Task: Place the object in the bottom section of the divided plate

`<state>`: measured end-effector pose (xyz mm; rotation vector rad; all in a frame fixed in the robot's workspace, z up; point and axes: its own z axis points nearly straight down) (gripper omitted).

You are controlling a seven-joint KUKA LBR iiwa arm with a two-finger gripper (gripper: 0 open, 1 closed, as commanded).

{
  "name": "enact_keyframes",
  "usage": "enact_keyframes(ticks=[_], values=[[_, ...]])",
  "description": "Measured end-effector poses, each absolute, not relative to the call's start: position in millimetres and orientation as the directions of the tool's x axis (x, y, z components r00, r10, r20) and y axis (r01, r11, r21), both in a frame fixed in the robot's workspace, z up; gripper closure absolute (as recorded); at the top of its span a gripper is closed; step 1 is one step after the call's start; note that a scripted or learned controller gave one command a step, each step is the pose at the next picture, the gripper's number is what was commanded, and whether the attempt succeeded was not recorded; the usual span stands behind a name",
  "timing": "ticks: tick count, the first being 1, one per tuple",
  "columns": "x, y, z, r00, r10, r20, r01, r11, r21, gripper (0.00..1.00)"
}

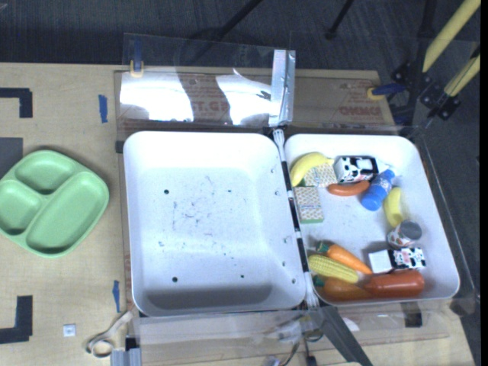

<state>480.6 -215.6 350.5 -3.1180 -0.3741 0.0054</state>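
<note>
On the wooden bench (76, 311), the green divided plate (50, 203) lies far left of the toy-filled right bin (435, 181), past the left bin (202, 212); the claw's state cannot be told.

**Even overhead light, strong glare on the clear panel**

The scene is brightly and evenly lit from above. The clear panel (206, 90) behind the bins throws hard white glare. The left bin (152, 204) is near overexposed, with a soft shadow along its near wall. The floor (229, 6) beyond the surface (61, 113) stays dim. Focus is slightly soft throughout, and small toys in the right bin (435, 204) look grainy.
</note>
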Motion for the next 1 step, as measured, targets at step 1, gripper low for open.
enact_keyframes(ticks=[1], values=[[480.7, -215.4, 350.5, 0.972, 0.237, -0.004, 0.237, -0.972, -0.002, 0.00]])
